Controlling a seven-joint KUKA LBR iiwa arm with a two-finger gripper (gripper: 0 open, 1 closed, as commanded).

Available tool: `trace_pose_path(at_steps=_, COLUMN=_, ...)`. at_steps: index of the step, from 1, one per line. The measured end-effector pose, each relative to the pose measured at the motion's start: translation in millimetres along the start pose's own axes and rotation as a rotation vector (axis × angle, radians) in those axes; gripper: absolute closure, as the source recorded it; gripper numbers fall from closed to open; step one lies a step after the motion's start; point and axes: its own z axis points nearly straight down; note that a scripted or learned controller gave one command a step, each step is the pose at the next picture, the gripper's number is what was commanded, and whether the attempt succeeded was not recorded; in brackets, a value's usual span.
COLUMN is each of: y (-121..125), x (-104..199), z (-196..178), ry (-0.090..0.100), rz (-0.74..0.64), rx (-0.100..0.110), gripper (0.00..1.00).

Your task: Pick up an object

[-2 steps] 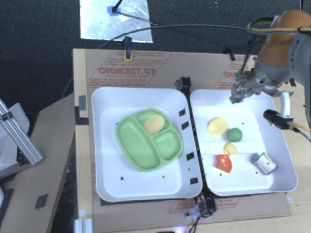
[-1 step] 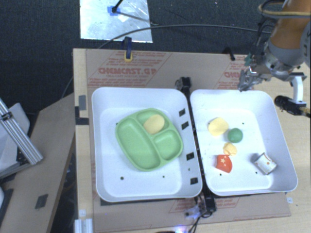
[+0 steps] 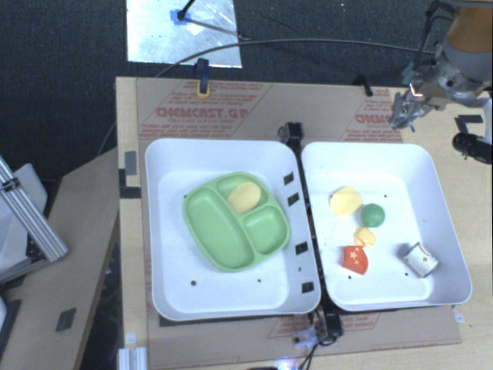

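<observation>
The gripper [image 3: 404,118] hovers beyond the right bin [image 3: 443,206] at its one o'clock corner; I cannot tell its state. Inside lie a yellow ball [image 3: 346,200], green ball [image 3: 373,214], red piece [image 3: 355,260] and small can [image 3: 419,260].

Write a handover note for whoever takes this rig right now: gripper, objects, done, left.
Gripper: above the bench beyond the right bin's far right corner, nothing seen in it.
Right bin: yellow piece, green ball, small yellow piece, red piece, small silver can on its side.
Left bin: green divided tray with a yellow item in its top compartment.
Done: nothing picked.
Left: descend, grasp one object, lift.
</observation>
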Motion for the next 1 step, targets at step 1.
trace_pose_path(at_steps=1, y=-10.2, x=56.3, z=8.1, ry=0.003, rz=-0.003, rx=0.008, gripper=1.0)
